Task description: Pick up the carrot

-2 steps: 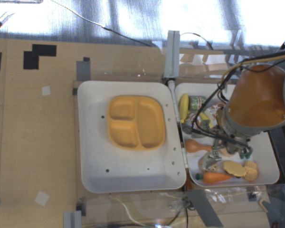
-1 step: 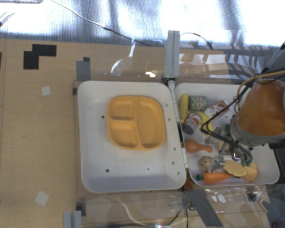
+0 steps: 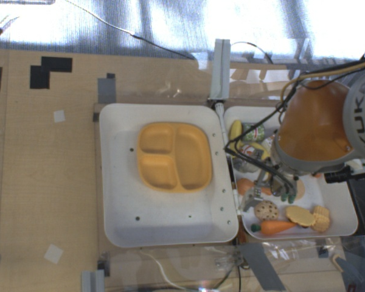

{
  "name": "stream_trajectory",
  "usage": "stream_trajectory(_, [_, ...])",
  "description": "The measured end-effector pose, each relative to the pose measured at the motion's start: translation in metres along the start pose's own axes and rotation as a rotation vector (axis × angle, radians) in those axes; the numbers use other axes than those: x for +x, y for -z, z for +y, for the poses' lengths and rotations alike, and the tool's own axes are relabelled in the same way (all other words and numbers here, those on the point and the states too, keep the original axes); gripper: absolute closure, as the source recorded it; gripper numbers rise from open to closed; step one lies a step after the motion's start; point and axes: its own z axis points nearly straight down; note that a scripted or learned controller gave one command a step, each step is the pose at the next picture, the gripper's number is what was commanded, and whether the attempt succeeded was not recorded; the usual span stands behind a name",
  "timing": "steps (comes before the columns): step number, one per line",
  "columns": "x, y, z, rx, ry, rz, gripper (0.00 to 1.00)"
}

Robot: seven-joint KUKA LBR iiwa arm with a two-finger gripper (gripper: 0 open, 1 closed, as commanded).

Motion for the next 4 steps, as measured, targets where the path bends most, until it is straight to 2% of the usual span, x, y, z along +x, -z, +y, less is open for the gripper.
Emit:
stream_trajectory(1, [-0.002, 0.009, -0.003, 0.001, -0.001, -0.005, 1.0])
stream_trajectory(2, [-0.012, 0.204, -0.049, 0.005, 0.019, -0.008, 1.0])
stream_trajectory(3, [-0.011, 0.2, -0.048, 0.005, 0.021, 0.001, 0.0])
stream_trajectory(4, [-0.011, 0.033, -0.069, 0.007, -0.048, 0.016, 0.0])
